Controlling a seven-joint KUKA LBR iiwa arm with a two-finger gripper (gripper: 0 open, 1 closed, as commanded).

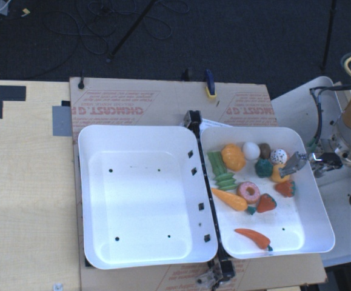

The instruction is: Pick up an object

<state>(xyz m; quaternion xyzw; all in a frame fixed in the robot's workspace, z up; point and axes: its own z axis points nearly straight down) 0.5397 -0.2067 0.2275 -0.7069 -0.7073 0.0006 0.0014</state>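
Setting: dark carpet with loose black cables lies behind a pale wooden bench (23,193); a cardboard sheet (163,105) under the bins bears red print, upside down and mirrored, too faint to read with certainty.
Objects to pick: toy foods crowd the right bin (311,232), mostly toward its 12 o'clock half.
Gripper: gripper (291,164) sits at the bin's 2 o'clock side, just over the rim, its metal tip above a yellow piece (278,174); whether it is released or clenched I cannot tell, and nothing is seen held.
Near the tip: a dotted white ball (278,156) at its 11 o'clock, a teal piece (264,168) at 9, a red piece (285,188) at 6.
Bin centre: orange fruit (233,157), white egg (251,150), pink doughnut (248,191), strawberry (266,203), carrot (230,199), green pods (219,170).
Bin 6 o'clock: a red chilli (253,237) lies apart from the rest.
Left bin (96,247): white, touching the right bin along a clipped seam.
Cardboard 12 o'clock edge: a blue and yellow clamp (210,83).
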